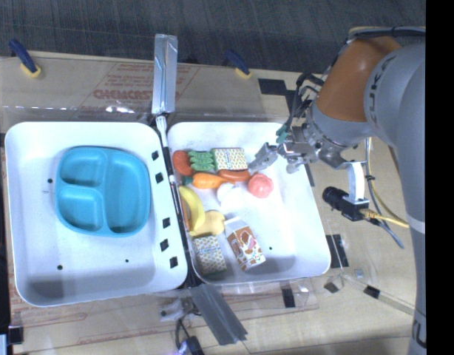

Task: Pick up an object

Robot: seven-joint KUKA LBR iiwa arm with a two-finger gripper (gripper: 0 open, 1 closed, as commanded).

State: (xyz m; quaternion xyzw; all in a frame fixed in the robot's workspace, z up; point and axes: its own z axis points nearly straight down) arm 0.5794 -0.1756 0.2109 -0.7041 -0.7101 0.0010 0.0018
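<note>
From above, two shallow white bins sit side by side on the bench. The left bin [27, 198] holds a blue divided plate [103, 191] lying flat near its middle. The right bin [305, 228] holds a cluster of toy food packed along its left wall: a green ridged piece [202, 160] at the top, beside it a small patterned packet [229, 157], below these an orange carrot [206, 181] and a red-orange sausage-like piece [234, 174], then a white egg-like ball [228, 192], a yellow banana [191, 207], a small carton [245, 246] tilted on its side and a checkered packet [210, 254] at the bottom. A pink-red ball [260, 186] lies just right of the cluster, apart from the bin's right wall. The arm reaches in from the right, its gripper [268, 157] low over the upper part of the right bin, just above the pink-red ball and right of the patterned packet. Its fingers are spread apart and nothing sits between them.
</note>
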